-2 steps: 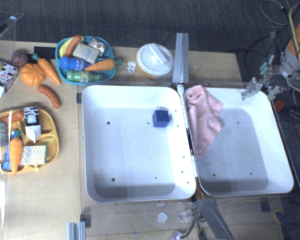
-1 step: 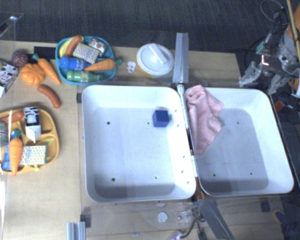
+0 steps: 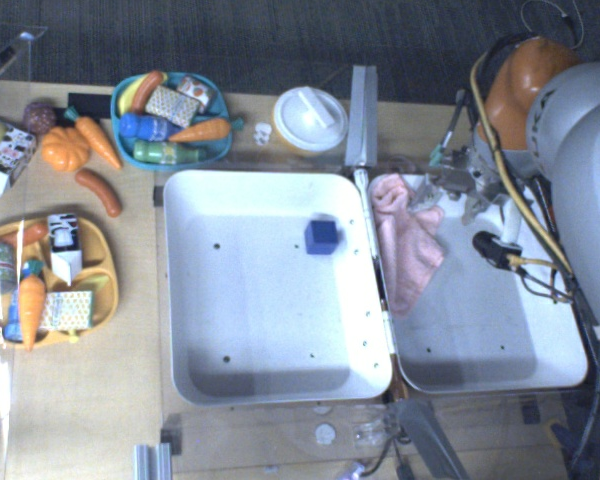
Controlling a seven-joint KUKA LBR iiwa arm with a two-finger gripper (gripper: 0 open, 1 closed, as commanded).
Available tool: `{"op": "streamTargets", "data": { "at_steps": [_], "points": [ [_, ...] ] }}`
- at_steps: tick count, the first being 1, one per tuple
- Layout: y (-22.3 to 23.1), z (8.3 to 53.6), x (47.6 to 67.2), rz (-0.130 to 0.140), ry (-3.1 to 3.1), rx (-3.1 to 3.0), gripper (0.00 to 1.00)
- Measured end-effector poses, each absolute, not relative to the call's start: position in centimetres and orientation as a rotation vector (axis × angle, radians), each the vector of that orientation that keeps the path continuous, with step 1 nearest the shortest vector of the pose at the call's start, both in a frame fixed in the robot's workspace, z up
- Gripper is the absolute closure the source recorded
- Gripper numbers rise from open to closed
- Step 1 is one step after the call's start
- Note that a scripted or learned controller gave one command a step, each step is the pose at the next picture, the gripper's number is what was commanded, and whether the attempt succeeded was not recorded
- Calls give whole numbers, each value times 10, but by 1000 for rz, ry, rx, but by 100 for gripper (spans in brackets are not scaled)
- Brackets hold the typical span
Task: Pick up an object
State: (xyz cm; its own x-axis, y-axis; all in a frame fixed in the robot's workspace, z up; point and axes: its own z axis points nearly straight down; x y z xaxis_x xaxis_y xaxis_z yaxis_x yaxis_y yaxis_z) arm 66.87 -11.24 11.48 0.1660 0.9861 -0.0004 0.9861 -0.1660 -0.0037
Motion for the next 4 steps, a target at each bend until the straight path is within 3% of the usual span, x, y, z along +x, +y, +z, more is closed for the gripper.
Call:
{"op": "streamTargets", "data": {
  "at_steps": [1, 2, 3, 4],
  "points": [
    [-111, 123, 670, 4, -2035, -2391, 100],
    [-111, 123, 670, 5, -2036, -2391, 0],
    [-112, 90, 631, -18, -2152, -2304, 0],
    [-115, 91, 594, -20, -2249, -2213, 0]
  ]
}}
